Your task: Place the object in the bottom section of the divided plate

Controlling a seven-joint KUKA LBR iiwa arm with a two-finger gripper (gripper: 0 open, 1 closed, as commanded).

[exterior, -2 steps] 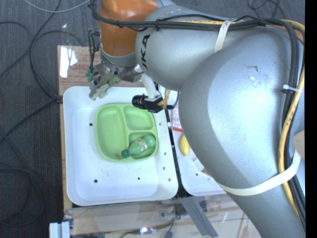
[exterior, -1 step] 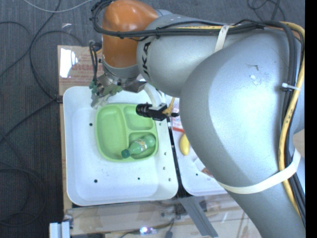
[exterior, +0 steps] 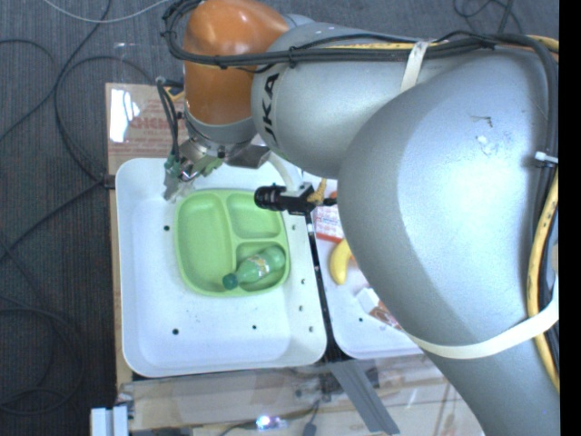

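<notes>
From my seat I see the arm sweeping in from the right and filling most of the upper right of the view, its orange band sitting above the wrist over the top edge of the left bin. The gripper hangs at the end of the wrist, pointing down at the bin's upper left area, just beside the top left corner of the green divided plate. Nothing sits between its tips that I can make out, and I cannot tell how it is set.

The plate lies in the middle of the left bin. A green bottle rests on its side in the plate's lower right compartment, cap end toward the lower left, tilted across that section. It lies well apart from the gripper, at the opposite corner of the plate.

In the right bin, a banana shows beside the arm, along with some packets.
</notes>
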